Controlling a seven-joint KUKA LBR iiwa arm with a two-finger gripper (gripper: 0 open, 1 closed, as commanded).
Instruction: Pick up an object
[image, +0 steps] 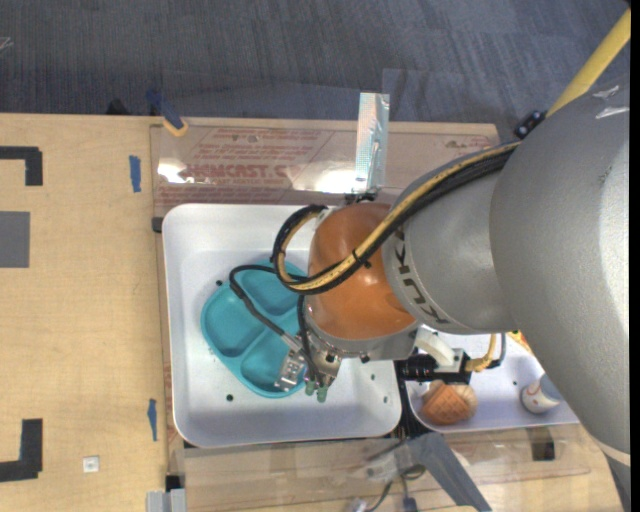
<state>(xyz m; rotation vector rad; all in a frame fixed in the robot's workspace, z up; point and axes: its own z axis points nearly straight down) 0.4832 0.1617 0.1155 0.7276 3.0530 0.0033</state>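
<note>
Teal tray is the thing we are going for. It lies in the left bin, in the middle of its floor, a little toward the bin's left wall. It looks like smooth, shiny plastic, with rounded edges and shallow cups split by low ridges.

Our gripper is low down at the tray's right end, close to the bin's front wall. We see thin metal tips there, just over the tray's rim or touching it. We cannot tell which, and we cannot tell if the gripper is released or clenched. Our big grey arm and its orange band cover part of the tray.

We think we are at the reaching step, just before the grab. Next we need to pinch the thin rim tight and lift straight up. The plastic looks slippery, so it could slide out.

In the right bin there is a round, bumpy brown ball near the front left corner. A small pale thing sits further right. The bins are white and smooth.
</note>
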